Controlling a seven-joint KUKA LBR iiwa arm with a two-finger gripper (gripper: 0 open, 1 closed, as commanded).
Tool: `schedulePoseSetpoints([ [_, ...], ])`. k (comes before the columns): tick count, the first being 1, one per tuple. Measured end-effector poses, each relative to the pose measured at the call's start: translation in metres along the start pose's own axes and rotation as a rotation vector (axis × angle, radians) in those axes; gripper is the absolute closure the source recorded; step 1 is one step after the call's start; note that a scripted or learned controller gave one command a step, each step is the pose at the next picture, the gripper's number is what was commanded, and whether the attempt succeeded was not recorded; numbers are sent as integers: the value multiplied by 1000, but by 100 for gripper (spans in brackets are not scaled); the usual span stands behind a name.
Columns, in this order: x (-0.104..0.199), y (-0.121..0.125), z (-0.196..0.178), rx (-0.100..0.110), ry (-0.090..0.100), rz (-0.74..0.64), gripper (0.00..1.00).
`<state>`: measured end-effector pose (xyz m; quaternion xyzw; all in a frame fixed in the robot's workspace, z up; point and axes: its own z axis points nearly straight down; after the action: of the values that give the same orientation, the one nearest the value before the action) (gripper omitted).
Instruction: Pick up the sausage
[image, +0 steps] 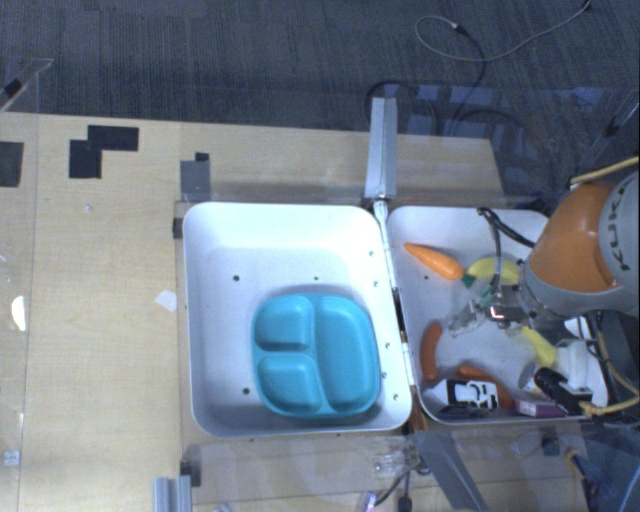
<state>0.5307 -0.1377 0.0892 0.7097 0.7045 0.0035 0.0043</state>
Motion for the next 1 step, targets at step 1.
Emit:
schedulePoseSetpoints([
  [1, 16, -39, -1, -6, -2, -8, 0],
])
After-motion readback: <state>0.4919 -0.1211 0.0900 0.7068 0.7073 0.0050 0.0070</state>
